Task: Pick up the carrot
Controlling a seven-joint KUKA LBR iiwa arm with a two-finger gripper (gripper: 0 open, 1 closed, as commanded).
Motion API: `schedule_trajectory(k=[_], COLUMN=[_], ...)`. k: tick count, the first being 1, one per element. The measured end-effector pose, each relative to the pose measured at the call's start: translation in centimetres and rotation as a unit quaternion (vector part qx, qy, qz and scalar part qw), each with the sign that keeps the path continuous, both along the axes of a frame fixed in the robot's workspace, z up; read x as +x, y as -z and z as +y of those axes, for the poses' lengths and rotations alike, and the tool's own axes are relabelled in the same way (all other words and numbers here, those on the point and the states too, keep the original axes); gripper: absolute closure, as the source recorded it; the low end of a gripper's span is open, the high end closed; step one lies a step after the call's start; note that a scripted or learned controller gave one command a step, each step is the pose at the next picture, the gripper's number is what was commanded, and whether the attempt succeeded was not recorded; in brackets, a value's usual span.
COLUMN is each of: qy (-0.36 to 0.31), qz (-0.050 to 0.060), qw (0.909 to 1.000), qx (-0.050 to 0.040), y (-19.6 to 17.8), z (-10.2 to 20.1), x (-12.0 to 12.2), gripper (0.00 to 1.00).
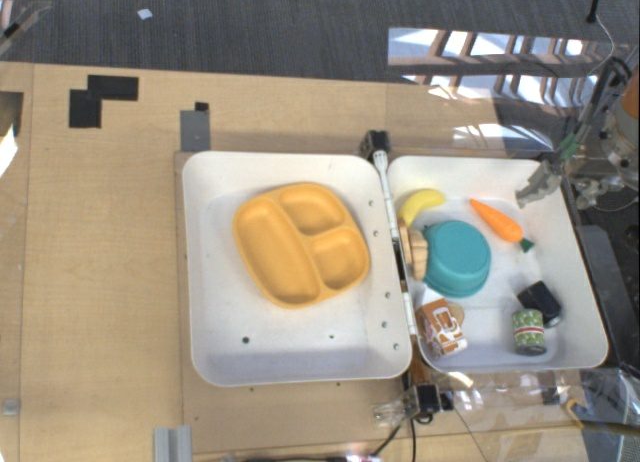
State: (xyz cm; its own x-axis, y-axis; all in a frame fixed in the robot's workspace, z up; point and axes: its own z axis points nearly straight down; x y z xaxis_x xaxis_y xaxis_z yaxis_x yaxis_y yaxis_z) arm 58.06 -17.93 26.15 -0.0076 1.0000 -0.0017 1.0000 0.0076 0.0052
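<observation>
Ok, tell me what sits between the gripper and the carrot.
Nothing visible does. The gripper is at the right bin's upper right corner, and the carrot lies just left of and below it on bare bin floor. The teal bowl and banana lie farther left, off that line.

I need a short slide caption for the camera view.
Gripper poised beside the carrot in the right bin.
</observation>
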Motion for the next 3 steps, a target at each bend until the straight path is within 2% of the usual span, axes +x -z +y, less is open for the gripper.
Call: schedule_trajectory(k=[1,2,3], qy=[0.053,0.074,0.070], qz=[0.007,-0.001,-0.006], qw=[0.9986,0.9973,0.9976], qx=[0.0020,0.0015,-0.0004], y=[14.2,17.6,16.3], z=[-2.5,-1.3,-1.2], x=[2.2,5.5,5.8], gripper=[0.00,0.00,1.00])
